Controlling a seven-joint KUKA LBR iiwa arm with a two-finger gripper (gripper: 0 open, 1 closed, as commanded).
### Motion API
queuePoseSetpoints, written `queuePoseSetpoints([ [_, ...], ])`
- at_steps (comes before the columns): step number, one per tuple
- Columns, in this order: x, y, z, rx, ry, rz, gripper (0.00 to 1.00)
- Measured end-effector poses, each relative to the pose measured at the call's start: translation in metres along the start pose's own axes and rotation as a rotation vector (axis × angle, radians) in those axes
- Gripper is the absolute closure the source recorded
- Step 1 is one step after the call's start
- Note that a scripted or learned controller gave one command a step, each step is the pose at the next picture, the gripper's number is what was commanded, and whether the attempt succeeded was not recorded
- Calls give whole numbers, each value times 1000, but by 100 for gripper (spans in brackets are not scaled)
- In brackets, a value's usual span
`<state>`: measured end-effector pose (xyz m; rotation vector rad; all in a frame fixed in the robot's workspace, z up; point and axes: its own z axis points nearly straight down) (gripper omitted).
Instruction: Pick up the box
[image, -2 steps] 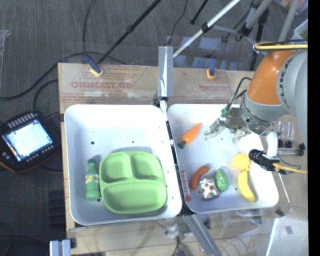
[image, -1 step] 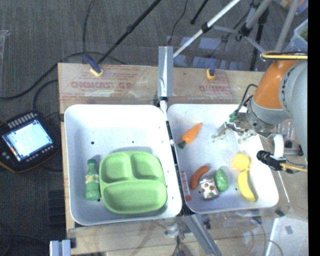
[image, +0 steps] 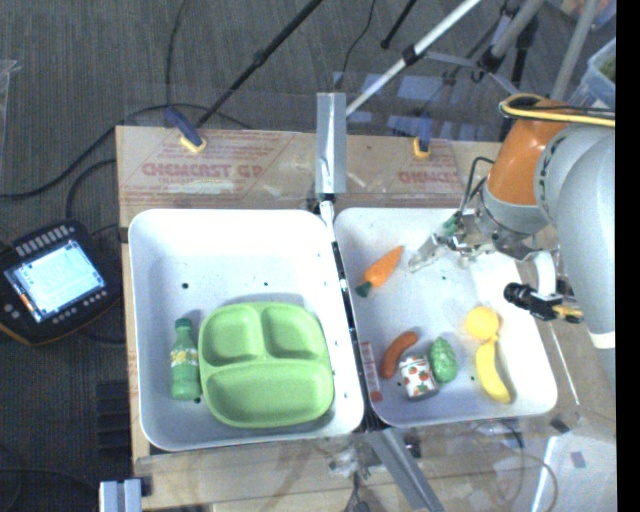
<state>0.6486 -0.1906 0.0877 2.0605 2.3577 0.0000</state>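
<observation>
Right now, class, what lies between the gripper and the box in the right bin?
In the camera view, bare white bin floor separates the gripper from the box; the carrot lies left of that line.

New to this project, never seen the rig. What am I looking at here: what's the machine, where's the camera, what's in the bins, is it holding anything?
It is one fixed camera above a bench, looking down at a slant. The grey machine with the orange band on the right is a robot arm; its two-finger hand hangs over the back of the right bin, near a carrot. I see nothing between its fingers, and I cannot tell whether they are open or shut.

The right bin also holds a red sausage, a small box with a strawberry print (the thing to pick up), a green vegetable touching it, a lemon and a banana. The left bin holds a green divided tray and a green bottle beside it.

The hand is well away from the box, toward the bin's back.
</observation>
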Motion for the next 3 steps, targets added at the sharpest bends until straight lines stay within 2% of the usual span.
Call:
queuePoseSetpoints([
  [1,9,-82,-2,-3,2,-46,0],
  [2,10,-2,0,-3,1,108,0],
  [3,-24,19,-2,21,24,149,0],
])
